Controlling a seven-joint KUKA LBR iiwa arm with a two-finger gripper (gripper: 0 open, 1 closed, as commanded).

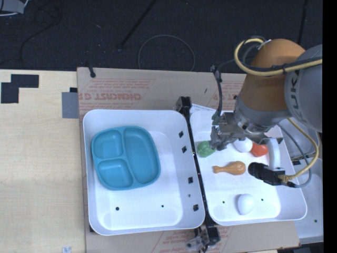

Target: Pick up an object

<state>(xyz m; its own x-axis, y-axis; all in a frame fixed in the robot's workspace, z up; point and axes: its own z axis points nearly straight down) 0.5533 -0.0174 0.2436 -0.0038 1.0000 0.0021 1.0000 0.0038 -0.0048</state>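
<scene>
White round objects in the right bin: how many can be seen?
2. One white ball lies near the front edge of the right bin. Another white object sits beside the orange-red piece, partly under the arm; more may be hidden there.

Printed lettering on the cardboard sheet [131, 91] beneath the two bins: one line of reddish capitals, upside down and reversed as viewed, lies at 12 o'clock from the left bin [174, 204]; its letters cannot be made out with confidence. A second strip of the same reddish print runs along the sheet's near edge, at 6 o'clock from the left bin, too small to read. On the arm's grey casing [308, 96], at 3 o'clock in the view, part of large dark lettering shows, seemingly "KU", cut off at the edge.
</scene>
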